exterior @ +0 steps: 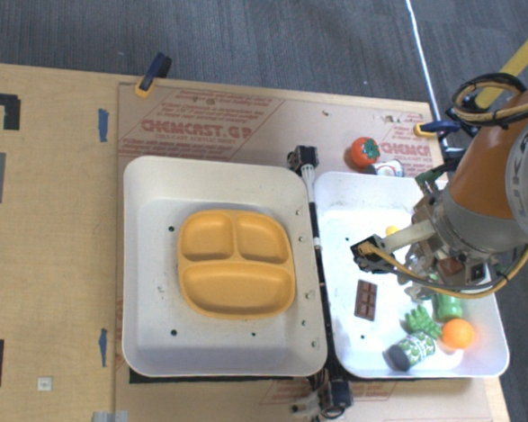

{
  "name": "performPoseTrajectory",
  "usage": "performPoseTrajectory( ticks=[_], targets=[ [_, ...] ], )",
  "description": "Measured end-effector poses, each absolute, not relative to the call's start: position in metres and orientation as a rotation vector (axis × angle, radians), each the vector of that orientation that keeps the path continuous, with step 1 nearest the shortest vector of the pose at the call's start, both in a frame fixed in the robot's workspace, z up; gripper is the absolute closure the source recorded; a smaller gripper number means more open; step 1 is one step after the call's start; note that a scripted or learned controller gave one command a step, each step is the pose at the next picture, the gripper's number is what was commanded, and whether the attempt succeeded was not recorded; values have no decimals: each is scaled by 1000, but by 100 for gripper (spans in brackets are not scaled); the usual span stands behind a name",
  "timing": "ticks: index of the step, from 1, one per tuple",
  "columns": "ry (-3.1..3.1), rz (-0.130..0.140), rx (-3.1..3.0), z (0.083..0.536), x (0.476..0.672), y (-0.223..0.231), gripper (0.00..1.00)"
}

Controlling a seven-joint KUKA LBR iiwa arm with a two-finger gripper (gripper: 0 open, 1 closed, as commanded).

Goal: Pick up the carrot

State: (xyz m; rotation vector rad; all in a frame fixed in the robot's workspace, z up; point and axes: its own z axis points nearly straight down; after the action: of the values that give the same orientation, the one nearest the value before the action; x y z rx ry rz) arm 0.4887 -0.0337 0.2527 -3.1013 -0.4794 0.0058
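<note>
In the right bin [345,211], near its front right corner, lies an orange piece [458,334] with a green part [447,307] touching its upper left; this looks like the carrot. My gripper [429,273] hangs over the bin's right half, just above and left of that green part. The wrist and cables hide the space below it. I see nothing held.
A brown chocolate bar [366,299], a leafy green item [422,321] and a dark can [410,350] lie in the right bin close to the carrot. The left bin [145,242] holds a yellow divided plate [236,262]. A red tomato-like thing [365,152] sits on the bench behind.
</note>
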Motion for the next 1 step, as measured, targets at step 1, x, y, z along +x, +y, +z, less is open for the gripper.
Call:
performPoseTrajectory(
  ticks=[1],
  targets=[
    [-367, 6, -3117, 197, 479, 15, 100]
  ],
)
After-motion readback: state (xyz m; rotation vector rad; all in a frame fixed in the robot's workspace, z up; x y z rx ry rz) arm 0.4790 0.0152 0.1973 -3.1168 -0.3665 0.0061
